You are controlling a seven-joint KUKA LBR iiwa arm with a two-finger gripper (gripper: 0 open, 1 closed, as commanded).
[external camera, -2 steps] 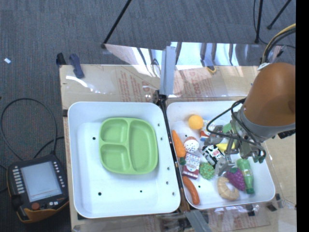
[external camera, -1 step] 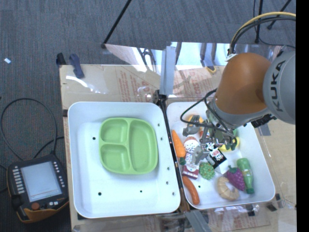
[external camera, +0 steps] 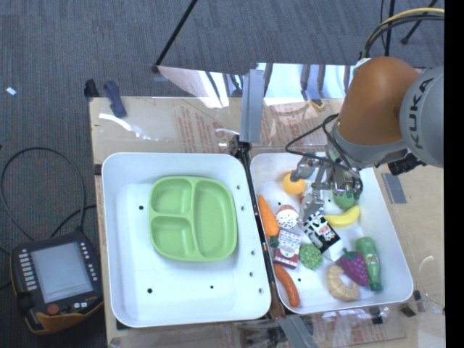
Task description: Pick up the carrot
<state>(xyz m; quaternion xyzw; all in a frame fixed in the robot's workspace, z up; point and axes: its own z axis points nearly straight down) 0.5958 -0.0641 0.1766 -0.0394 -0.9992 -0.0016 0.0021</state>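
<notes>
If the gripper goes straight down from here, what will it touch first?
Probably the black-and-white carton just under the gripper, not the carrot further left; depth is unclear.

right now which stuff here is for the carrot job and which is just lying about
For the job: carrot, gripper.

Lying about: green plate, banana, grapes, green bottle, sausage, croissant, handheld controller.

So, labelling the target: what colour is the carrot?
Orange. The carrot shows best in the camera view, lying along the right bin's left wall.
</notes>
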